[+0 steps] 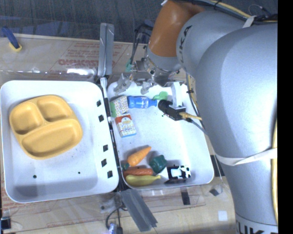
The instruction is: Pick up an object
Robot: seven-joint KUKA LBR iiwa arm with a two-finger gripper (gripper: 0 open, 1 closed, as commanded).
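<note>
Below the spread, empty gripper (133, 85) lies the blue bottle (140, 102) in the right bin (200, 152); the left bin (53, 179) holds a yellow tray (45, 126).

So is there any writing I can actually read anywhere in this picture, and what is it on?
"KUKA": only partly legible, on the grey arm, near its orange band and again at the bottom edge.
Red printing on the cardboard sheet behind the bins: too faint to read.
Labels on the small carton, the green packet and the blue bottle: too small to read.
</note>
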